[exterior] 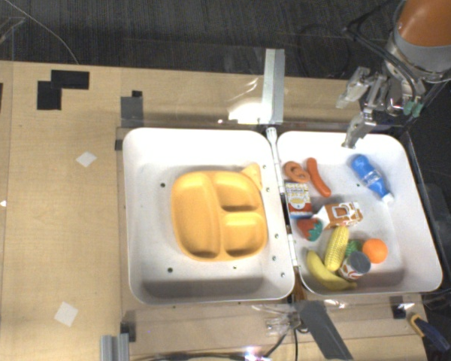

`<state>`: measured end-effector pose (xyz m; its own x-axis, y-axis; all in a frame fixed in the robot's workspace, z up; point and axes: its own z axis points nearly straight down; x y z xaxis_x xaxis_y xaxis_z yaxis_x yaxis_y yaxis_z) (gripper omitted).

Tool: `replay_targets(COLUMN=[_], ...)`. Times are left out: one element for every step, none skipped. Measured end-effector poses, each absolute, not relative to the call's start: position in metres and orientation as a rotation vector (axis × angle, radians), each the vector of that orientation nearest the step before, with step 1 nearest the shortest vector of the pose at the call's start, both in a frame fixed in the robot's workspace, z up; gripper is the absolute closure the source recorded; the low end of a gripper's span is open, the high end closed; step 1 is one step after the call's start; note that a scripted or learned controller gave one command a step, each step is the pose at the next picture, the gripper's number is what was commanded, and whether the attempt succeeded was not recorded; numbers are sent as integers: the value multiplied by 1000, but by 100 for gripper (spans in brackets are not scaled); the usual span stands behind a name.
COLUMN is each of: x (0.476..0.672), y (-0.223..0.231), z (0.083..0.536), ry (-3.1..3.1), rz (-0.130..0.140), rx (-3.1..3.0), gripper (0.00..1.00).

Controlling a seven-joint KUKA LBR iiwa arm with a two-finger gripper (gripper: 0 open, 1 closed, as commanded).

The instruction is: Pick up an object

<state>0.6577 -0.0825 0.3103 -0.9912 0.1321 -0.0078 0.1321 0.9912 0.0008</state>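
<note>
The right bin [413, 173] holds several small objects: a blue bottle [370, 175], an orange sausage [318, 177], a pretzel-like piece [295, 172], a small red and white carton [298, 198], an orange box [343, 213], a corn cob [336, 247], a banana [325, 271], an orange ball [374, 250] and a dark can [355, 265]. My gripper [357, 132] hangs above the bin's back edge, just behind and left of the blue bottle. Nothing shows between its fingers.
The left bin [146, 201] carries a yellow divided tray [216, 213]. A metal post [273, 89] stands behind the seam between the bins. Black marks lie on the wooden bench at the far left. Cables run behind the arm at the top right.
</note>
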Motion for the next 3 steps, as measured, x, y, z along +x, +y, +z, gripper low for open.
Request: replay_targets(x=[653,640,644], y=[-116,-91,-88], z=[177,98,113], ry=[3017,2870,2864], rz=[1,10,19], rx=[875,1219,1204], gripper=[0,0,100])
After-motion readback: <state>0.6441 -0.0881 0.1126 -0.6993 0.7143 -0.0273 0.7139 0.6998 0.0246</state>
